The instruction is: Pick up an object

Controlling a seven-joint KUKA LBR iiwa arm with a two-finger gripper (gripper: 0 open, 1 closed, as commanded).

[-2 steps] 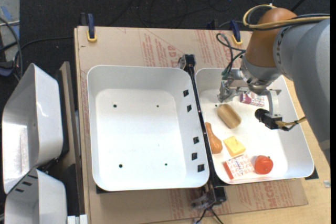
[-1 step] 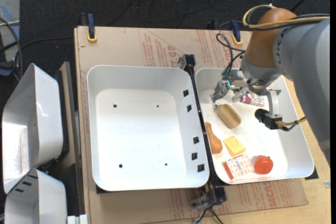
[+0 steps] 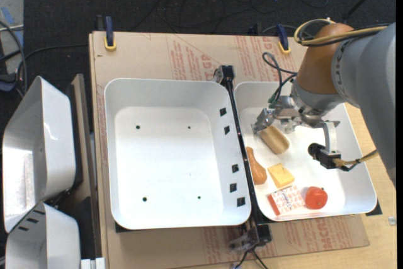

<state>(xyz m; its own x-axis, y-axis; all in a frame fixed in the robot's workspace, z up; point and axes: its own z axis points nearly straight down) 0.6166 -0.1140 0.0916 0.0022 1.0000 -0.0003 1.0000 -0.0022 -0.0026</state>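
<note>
Camera view: the arm (image 3: 352, 66) enters from the right and bends down over the right bin (image 3: 359, 183), so its wrist blocks the bin's upper area. The left bin (image 3: 170, 148) beside it carries no loose items, which leaves it available as a drop zone. All candidate objects lie in the right bin, grouped toward its left and lower parts, within reach of the arm.

The gripper (image 3: 272, 123) is low in the right bin, directly above the upper end of a tan cylindrical block (image 3: 275, 140). Contact cannot be confirmed, and the spread of the tool cannot be determined at this angle. The block is judged the likely target, given the alignment.

Remaining objects, by descending size: an orange gourd-shaped toy (image 3: 255, 165) along the bin's left wall; a red-and-white patterned card (image 3: 285, 200) near the front edge; a yellow square block (image 3: 281, 174); a red round toy (image 3: 316, 198) just beside the card.
</note>
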